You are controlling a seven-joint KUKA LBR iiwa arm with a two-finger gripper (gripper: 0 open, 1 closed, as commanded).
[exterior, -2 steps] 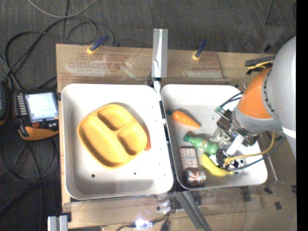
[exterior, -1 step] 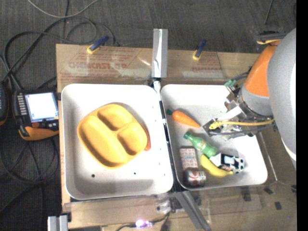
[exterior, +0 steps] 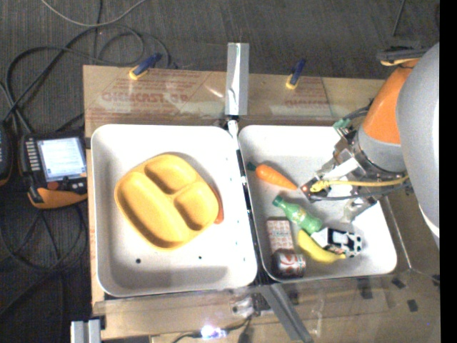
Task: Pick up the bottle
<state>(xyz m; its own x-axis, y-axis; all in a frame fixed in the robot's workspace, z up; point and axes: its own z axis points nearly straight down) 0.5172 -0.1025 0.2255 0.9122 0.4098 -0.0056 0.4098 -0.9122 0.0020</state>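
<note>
Bottle in rt bin — beside banana

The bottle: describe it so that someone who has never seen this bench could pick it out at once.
Start at the right bin, the one the arm reaches into. The bottle lies on its side near the bin's middle, below the orange carrot and just above the yellow banana. It is the only green thing there, with a slim neck pointing up and left.
</note>
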